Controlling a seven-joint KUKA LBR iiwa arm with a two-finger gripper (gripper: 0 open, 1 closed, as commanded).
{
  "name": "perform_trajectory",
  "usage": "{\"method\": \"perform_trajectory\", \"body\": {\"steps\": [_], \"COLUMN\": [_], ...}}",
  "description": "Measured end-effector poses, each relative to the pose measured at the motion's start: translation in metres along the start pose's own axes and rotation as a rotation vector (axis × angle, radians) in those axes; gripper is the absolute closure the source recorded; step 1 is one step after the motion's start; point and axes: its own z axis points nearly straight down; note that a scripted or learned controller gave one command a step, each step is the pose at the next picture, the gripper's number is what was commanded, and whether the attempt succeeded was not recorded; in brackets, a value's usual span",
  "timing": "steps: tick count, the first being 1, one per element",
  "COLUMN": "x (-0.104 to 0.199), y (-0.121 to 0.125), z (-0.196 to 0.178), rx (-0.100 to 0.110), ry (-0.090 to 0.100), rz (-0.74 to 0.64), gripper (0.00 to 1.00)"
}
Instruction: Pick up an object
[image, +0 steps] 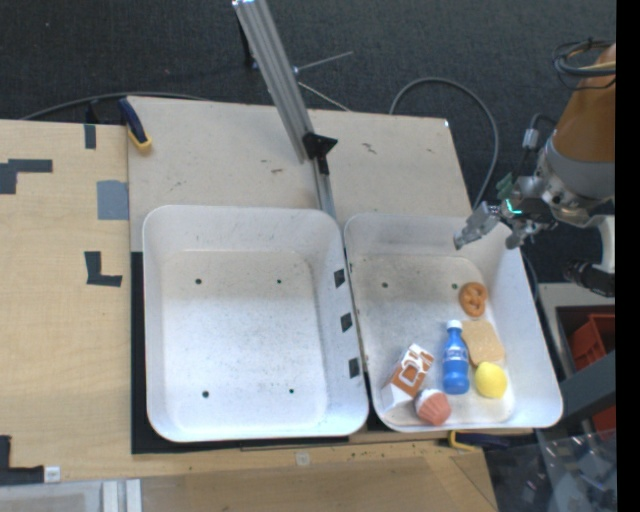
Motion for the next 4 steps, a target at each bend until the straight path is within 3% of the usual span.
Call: {"method": "perform_trajectory", "body": {"steps": [1,4], "x": [0.000,0.011], "y": [0.001,0.011], "z": [-0.003,0.154], "rx": [-0.005,-0.003], "ry": [-0.002,-0.002], "rz": [-0.002,-0.001], "gripper": [0.00,0.00]}}
